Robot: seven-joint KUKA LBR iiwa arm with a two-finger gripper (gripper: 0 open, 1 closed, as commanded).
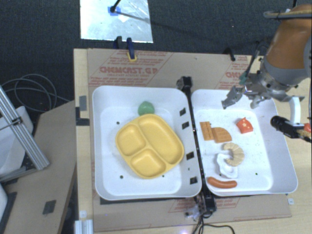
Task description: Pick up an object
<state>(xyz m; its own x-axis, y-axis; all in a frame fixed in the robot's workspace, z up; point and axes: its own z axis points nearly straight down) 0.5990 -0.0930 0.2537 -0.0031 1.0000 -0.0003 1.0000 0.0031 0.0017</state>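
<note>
From the overhead camera I record two shallow white plastic bins side by side on the desk (85, 145). The left bin (105, 179) holds a yellow three-compartment plastic tray (148, 145), lying at a tilt, with a small green rounded object (146, 107) just beside its far edge. The right bin (278, 174) holds an orange-red toy piece (244, 126), a tan waffle-like slab (214, 132), a pale curled croissant-like item (235, 153) touching a white curved piece (224, 165), and a reddish-brown toy sausage (222, 183) near the front wall.

The bins rest on a brown cardboard sheet (146, 65) printed with red lettering. Beyond it lies dark carpet bearing a silvery reflective sheet (117, 13). Cables coil at left.

The pincer (242, 97) hangs over the far edge of the right bin, fingers spread apart, nothing between them, clear of every item.
</note>
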